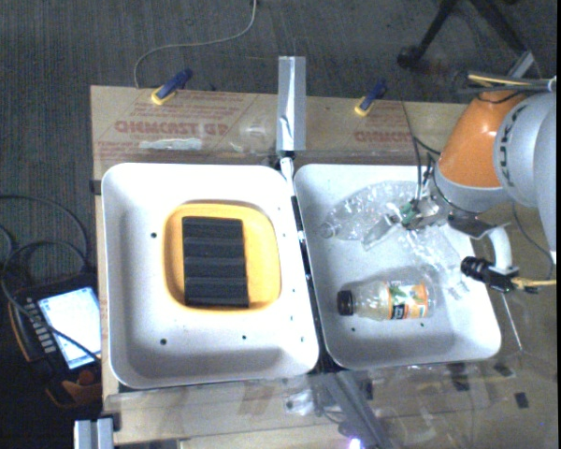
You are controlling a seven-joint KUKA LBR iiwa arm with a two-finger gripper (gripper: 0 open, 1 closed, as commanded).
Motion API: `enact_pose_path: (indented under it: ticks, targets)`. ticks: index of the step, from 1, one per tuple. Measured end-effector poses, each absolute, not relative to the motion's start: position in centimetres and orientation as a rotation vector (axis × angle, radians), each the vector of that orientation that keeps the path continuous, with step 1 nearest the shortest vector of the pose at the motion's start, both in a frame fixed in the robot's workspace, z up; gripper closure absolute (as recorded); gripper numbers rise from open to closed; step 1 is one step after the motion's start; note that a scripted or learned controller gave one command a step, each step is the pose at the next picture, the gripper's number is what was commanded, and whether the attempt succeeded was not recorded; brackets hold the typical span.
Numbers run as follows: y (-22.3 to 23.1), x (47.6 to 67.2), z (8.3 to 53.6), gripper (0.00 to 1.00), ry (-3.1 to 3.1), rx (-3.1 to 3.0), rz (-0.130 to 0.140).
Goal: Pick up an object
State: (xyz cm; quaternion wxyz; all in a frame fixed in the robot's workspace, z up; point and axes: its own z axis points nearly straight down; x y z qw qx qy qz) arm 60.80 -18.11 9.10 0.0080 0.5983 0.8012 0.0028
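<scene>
In the right bin (467,340) a small bottle (385,300) with a dark cap, amber drink and an orange label lies on its side near the front. A crumpled clear plastic bottle (360,215) lies toward the back of that bin, and more clear plastic film (435,251) spreads to its right. My gripper (408,215) reaches down from the grey and orange arm (477,152) and sits at the right end of the clear bottle, touching or just above the plastic. Nothing is seen lifted.
The left bin (131,279) holds a yellow tray (266,260) with a black ridged block (213,261) in it. A black-tipped part (481,269) juts over the right bin's right side. A metal divider post (291,101) stands behind the bins, and blue-yellow clamps (171,86) sit on the back board.
</scene>
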Motion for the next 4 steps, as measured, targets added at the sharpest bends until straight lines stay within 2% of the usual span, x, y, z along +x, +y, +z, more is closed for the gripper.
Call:
enact_pose_path:
  ticks: [1, 2, 3, 4]
  targets:
    - [-18.7, 50.4, 11.8, 0.0, 2.489, 1.921, -0.001]
    - [-20.5, 59.3, 9.1, 0.0, 2.268, 2.167, 0.015]
    - [-19.7, 52.6, 9.2, 0.0, 2.463, 1.923, 0.008]
    - [-19.6, 52.7, 10.2, 1.0, 2.461, 1.92, 0.013]
